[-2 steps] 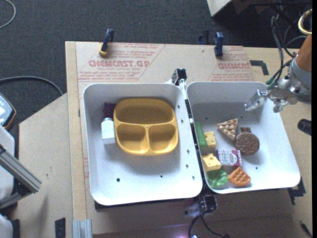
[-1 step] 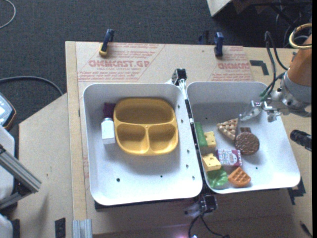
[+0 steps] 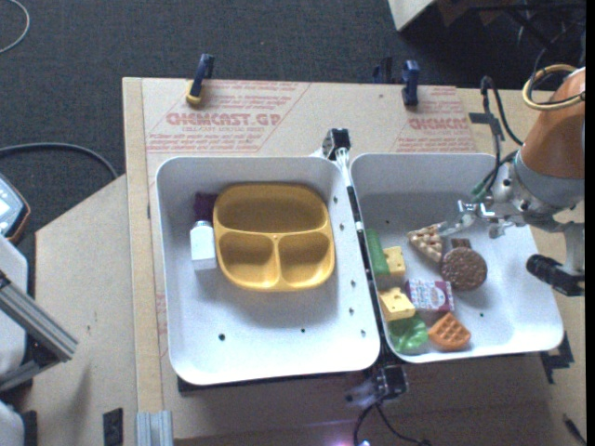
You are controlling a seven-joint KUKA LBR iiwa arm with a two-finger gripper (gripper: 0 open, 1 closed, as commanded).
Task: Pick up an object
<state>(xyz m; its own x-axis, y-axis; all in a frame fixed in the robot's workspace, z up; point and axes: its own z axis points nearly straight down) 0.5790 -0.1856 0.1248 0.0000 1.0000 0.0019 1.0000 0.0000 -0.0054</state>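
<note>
As the arm reached in from the right, we found the gripper low over the right bin | grip state indeterminable | nearest candidate: round brown cookie, just below, among clustered toy food.

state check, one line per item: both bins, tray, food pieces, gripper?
left bin: holds the yellow tray and a small white bottle
yellow tray: upright, nothing in its three compartments
white bottle: beside the tray's left edge
right bin: food pieces clustered along its left side
round brown cookie: lying flat, not gripped
gripper: above the right bin, finger state unclear
</note>
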